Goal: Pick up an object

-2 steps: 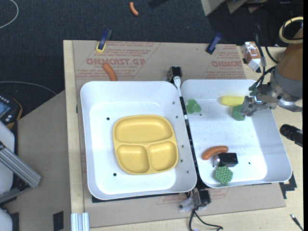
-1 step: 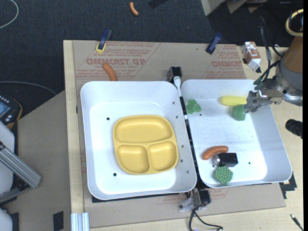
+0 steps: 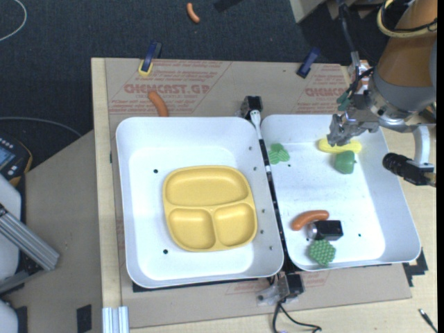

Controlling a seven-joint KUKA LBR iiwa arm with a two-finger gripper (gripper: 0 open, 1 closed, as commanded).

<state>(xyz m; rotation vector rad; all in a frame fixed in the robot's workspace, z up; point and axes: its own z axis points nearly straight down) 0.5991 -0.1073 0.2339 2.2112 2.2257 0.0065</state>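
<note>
My gripper (image 3: pixel 339 138) hangs low over the far part of the right bin (image 3: pixel 388 207), right at a yellow banana-like piece (image 3: pixel 343 146). A green rounded piece (image 3: pixel 345 162) lies just in front of the yellow one. Further left in that bin rests a small green leafy piece (image 3: pixel 279 154). Near the bin's front lie an orange sausage (image 3: pixel 309 218), a black block (image 3: pixel 328 229) and a green bumpy piece (image 3: pixel 322 252).
The left bin (image 3: pixel 139 186) holds a yellow divided tray (image 3: pixel 209 207). An orange sausage (image 3: pixel 159 103) lies on the cardboard behind the left bin, and another (image 3: pixel 193 12) on the dark floor. Clamps (image 3: pixel 148 60) grip the board's far edge.
</note>
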